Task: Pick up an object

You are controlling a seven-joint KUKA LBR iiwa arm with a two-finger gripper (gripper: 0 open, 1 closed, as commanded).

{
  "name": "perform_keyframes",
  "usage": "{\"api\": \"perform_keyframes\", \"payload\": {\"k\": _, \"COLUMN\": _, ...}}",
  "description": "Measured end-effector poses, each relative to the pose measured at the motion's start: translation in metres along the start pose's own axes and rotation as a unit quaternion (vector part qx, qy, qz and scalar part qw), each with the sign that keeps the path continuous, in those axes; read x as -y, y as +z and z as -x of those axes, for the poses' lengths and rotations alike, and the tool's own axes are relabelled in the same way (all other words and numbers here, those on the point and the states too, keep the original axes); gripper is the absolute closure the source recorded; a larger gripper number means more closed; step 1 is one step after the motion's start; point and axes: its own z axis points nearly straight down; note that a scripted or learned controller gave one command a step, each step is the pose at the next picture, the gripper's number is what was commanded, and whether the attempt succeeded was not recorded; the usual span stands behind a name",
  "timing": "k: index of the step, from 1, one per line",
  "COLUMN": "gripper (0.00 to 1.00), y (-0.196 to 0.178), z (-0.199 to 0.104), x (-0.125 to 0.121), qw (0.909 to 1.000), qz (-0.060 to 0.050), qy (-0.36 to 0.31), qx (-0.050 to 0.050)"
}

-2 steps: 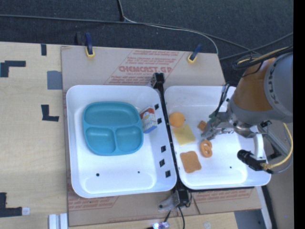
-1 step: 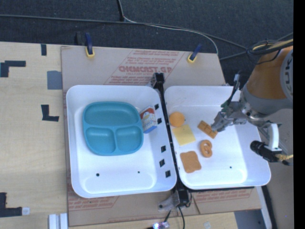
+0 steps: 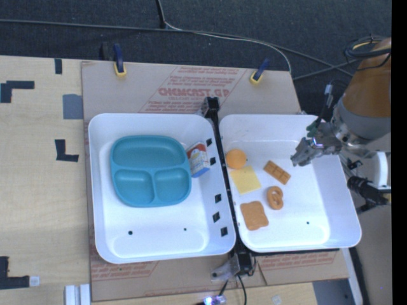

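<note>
Two bins side by side on a cardboard sheet. Left bin: divided plate in far-left part, small can touching its right edge. Right bin: ball far-left, flat slice just near of it, toast piece nearest, pretzel right of slice, cracker beyond the pretzel. Gripper over right bin's far-right part.

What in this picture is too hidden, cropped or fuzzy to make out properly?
- Gripper: small and blurred in the camera view, so its finger state is unreadable.
- Arm: cut off by the right edge.
- Small can: label too small to read; the blue tray overlaps its side.
</note>
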Motion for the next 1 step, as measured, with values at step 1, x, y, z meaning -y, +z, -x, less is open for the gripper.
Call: {"api": "perform_keyframes", "payload": {"k": 1, "gripper": 1.00, "y": -0.0394, "z": -0.0002, "x": -0.0010, "qw": 1.0000, "qz": 0.000, "qy": 0.000, "qx": 0.000}}
